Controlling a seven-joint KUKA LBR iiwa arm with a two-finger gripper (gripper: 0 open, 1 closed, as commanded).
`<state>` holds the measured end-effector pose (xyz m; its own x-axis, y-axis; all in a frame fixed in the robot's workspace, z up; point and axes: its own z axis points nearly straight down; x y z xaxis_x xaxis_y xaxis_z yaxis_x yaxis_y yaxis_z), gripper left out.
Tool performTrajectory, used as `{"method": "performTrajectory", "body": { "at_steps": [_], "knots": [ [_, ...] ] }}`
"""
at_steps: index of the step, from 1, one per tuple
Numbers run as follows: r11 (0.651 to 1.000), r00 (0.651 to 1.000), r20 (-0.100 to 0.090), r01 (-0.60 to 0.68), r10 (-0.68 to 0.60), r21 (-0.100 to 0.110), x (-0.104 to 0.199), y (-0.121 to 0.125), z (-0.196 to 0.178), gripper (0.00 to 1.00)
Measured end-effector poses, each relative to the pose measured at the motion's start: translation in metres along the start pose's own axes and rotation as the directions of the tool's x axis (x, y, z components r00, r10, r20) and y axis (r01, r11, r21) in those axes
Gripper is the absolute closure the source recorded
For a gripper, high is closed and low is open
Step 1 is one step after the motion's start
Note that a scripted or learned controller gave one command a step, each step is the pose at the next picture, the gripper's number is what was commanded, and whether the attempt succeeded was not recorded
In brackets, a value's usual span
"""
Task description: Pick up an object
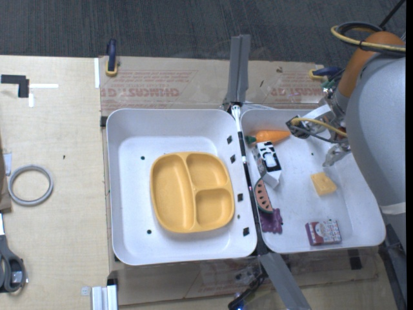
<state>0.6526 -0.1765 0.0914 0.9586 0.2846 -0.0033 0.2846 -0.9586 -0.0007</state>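
Observation:
The right bin [352,237] holds several small things. An orange carrot [271,135] lies at its far left, with a black and white box [268,158] just below it. A watermelon slice [261,196] and a purple grape bunch [271,220] rest along the left wall. A yellow block [324,184] sits mid-bin and a small red packet [322,232] near the front. My gripper [326,144] hangs at the bin's far right, above and slightly right of the yellow block, partly hidden by the grey arm and its cables. Nothing shows in its grasp.
The left bin [122,173] holds a yellow divided plate [192,191]. The big grey arm [384,128] covers the right bin's right side. A grey tape ring [29,185] and scissors [10,273] lie on the bench to the left.

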Motion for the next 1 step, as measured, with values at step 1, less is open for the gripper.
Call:
{"method": "performTrajectory", "body": {
  "at_steps": [1],
  "knots": [
    [0.997,0.997,-0.004,-0.073,0.073,0.007,-0.0111,0.0382,-0.0014,0.00]
  ]
}}
